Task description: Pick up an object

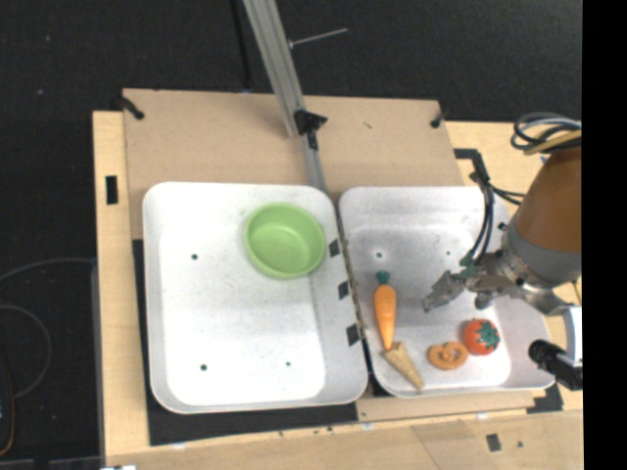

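Hovering Claw Above a Bin of Toy Food

Two shallow white bins, smooth and round-cornered, sit side by side on the tan tabletop. The left bin carries one glossy green bowl, round, at its far right. The right bin carries four small toys near its front: one tapered orange carrot with a green top, one pale cone just beside its tip, one orange ring-like piece, one red tomato. The grey claw hangs above the bin, fingers apart, gripping nothing.
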Robot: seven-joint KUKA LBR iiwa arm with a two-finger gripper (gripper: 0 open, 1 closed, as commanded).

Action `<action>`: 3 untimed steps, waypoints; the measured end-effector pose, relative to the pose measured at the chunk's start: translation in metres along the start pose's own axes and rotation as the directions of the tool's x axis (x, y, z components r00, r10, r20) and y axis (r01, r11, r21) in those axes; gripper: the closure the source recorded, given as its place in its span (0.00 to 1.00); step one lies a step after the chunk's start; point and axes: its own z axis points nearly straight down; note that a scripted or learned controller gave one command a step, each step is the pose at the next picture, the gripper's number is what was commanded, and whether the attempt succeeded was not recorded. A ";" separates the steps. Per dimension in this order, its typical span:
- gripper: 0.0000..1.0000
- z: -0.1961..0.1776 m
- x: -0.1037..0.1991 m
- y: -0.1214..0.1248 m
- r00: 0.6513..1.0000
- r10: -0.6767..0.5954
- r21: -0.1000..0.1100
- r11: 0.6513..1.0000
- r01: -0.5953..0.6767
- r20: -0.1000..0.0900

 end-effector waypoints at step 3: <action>0.00 0.104 -0.003 0.001 1.000 0.005 0.002 1.000 -0.005 0.004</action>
